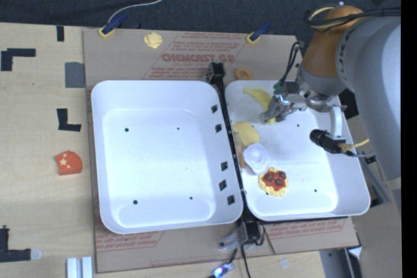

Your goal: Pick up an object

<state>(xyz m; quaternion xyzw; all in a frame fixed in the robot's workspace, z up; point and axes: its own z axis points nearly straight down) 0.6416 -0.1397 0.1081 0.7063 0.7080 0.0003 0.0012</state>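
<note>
Right bin (339, 202), contents: a yellow banana (258, 96) lying at a slant near the far wall; a pale yellow rounded piece (245, 132), possibly a lemon, against the left wall; and, just nearer than it, a small white cup-like object (255, 155) beside a thin tan piece (240, 157) too small to identify. Nearest the front, a flat yellow toy topped with red and dark spots (273, 181) rests on the bin floor, close to the white object.

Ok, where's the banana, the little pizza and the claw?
banana (257, 96), camera view, middle of its yellow curve.
little pizza (273, 181), camera view, its red topping.
claw (271, 116), camera view, tip between its fingers.
</note>
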